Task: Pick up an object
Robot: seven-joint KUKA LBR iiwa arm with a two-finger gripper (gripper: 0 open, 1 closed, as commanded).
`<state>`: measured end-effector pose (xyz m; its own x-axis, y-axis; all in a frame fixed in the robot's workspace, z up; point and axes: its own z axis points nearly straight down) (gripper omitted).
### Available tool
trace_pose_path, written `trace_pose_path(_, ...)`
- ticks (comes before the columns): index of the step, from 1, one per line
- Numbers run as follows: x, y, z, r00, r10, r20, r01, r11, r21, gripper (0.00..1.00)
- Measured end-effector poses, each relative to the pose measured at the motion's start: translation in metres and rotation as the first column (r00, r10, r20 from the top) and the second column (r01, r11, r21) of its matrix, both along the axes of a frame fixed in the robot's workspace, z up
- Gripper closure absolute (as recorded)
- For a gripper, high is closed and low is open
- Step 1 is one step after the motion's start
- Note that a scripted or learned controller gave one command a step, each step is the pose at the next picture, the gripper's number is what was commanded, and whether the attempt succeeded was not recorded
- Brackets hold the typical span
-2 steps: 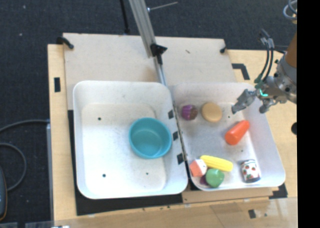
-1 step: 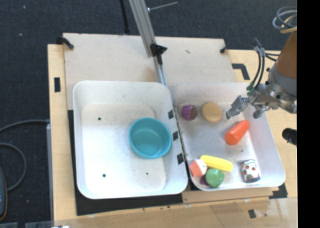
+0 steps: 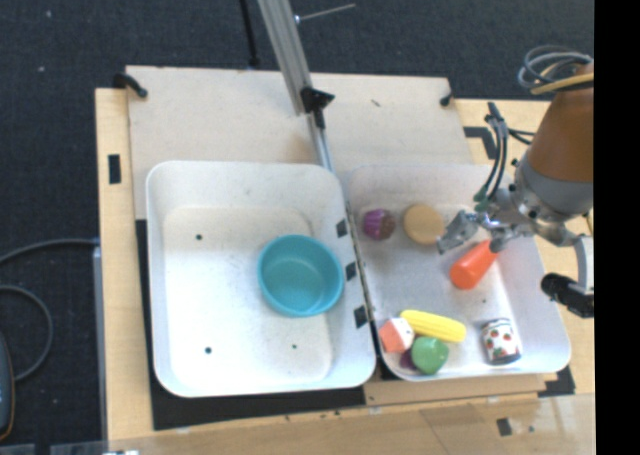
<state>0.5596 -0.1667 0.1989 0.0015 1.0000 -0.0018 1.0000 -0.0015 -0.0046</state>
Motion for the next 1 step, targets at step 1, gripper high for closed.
trace_pose_path(1,0.0017,-0.0112,-0.0563,1.000,0.000,0.003,0.000,1.000,-0.001,0.00)
